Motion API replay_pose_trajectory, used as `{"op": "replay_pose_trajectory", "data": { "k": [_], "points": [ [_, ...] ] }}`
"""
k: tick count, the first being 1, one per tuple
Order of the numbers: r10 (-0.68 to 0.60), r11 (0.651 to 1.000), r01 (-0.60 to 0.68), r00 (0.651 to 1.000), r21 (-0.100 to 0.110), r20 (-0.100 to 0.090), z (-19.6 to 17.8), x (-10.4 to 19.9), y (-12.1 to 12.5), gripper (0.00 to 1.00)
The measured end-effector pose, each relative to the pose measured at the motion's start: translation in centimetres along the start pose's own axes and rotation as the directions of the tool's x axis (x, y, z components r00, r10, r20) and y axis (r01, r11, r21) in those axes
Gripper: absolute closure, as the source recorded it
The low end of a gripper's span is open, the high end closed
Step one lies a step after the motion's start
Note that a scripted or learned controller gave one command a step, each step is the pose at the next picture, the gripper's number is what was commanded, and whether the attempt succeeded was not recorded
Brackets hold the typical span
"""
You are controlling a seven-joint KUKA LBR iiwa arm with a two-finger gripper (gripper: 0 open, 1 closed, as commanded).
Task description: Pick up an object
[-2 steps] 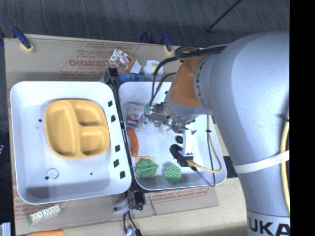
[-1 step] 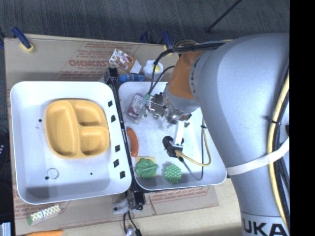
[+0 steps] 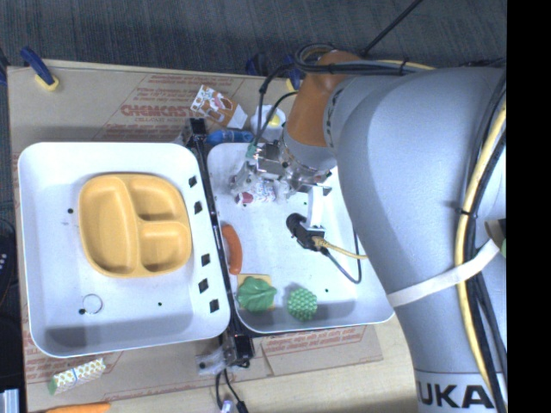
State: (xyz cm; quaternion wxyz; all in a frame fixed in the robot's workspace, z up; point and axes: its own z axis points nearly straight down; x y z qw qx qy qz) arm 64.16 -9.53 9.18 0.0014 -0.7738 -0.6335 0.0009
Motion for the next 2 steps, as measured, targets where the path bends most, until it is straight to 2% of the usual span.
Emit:
{"op": "replay_pose_trajectory", "data": {
  "k": [1, 2],
  "points": [
    [-0.007, 1.000, 0.007, 1.000, 0.004, 0.000, -1.0, 0.1, 0.0, 1.00],
    [-0.239, 0.971, 0.239, 0.971, -0.002, 0.001, -10.0, 1.8, -3.5, 1.00]
  ]
}}
